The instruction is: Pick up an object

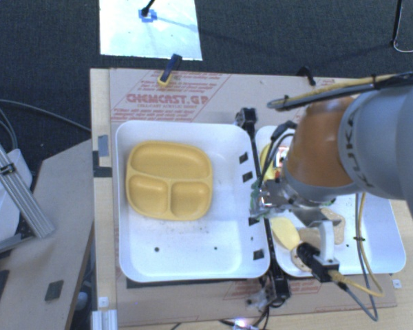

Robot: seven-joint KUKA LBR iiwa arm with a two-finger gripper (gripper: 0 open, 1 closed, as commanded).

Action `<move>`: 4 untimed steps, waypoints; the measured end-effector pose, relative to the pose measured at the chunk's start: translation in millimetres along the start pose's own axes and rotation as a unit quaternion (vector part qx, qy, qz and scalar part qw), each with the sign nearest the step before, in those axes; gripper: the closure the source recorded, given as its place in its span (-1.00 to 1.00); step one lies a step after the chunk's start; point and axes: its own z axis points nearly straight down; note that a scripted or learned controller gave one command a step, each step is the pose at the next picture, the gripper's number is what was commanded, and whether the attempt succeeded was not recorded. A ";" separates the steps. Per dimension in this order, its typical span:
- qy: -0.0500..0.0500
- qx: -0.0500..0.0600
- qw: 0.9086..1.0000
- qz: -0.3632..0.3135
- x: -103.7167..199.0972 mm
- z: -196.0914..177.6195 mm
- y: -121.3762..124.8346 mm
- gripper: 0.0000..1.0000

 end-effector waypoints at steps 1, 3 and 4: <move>0.000 -0.003 1.000 0.002 15.3 -75.0 1.2 1.00; -0.001 -0.001 1.000 0.000 14.5 -82.1 1.6 1.00; -0.002 -0.002 1.000 0.007 -48.5 -118.8 0.3 1.00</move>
